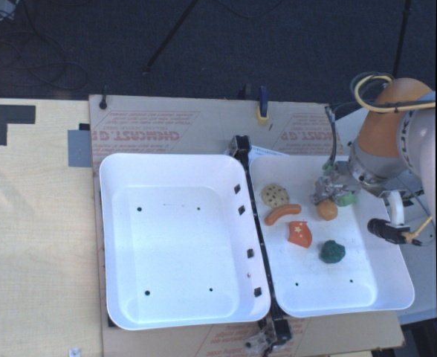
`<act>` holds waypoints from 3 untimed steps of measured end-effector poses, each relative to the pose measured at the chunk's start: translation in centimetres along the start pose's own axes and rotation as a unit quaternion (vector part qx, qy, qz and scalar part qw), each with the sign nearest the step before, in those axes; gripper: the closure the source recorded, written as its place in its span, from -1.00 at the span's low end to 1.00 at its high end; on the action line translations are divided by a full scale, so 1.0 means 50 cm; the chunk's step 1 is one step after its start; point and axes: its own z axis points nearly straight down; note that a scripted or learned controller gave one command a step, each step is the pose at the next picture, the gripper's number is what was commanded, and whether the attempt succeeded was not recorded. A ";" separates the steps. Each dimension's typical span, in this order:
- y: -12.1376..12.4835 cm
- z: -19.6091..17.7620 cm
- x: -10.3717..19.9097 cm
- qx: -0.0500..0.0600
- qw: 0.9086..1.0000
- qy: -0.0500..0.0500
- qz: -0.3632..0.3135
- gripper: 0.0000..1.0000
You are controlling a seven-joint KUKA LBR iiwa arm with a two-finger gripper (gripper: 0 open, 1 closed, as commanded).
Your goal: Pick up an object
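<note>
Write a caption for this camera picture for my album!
Robot end effector reaches into the right bin near a cookie, sausage and orange ball.

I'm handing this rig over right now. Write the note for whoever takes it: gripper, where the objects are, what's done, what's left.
Gripper: low in the right bin, near its far right side, over the orange ball and a green object. Nothing seen between its fingers; open or shut can't be told.
Objects, all in the right bin: cookie, sausage, red piece, dark green lump.
Done: no pick confirmed.
Left: grasp one object and lift it. The orange ball looks the likeliest target.
</note>
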 end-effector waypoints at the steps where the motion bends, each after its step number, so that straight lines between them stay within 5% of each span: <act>1: -0.093 -0.043 0.079 0.001 1.000 0.001 0.001 1.00; 2: 0.025 -0.188 0.258 -0.006 1.000 0.001 -0.003 1.00; 3: -0.112 -0.266 0.252 0.001 1.000 0.001 0.004 1.00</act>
